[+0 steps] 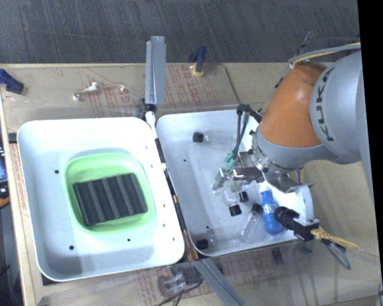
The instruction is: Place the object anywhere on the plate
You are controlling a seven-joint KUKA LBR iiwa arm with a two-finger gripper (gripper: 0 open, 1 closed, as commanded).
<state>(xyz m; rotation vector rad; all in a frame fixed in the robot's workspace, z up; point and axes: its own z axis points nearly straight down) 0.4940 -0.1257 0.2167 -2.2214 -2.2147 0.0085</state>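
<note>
Early stage: we see the plate in the left bin bare of the object. Gripper low in right bin; can't tell jaw state.

1. Left bin: wide open from above, just the green plate in the middle.
2. Right bin: arm overhangs its right half, small clutter underneath; upper-left corner pretty free.

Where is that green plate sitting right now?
The green plate lies in the left bin, with a dark ribbed insert on it, well away from the gripper over the right bin.
</note>
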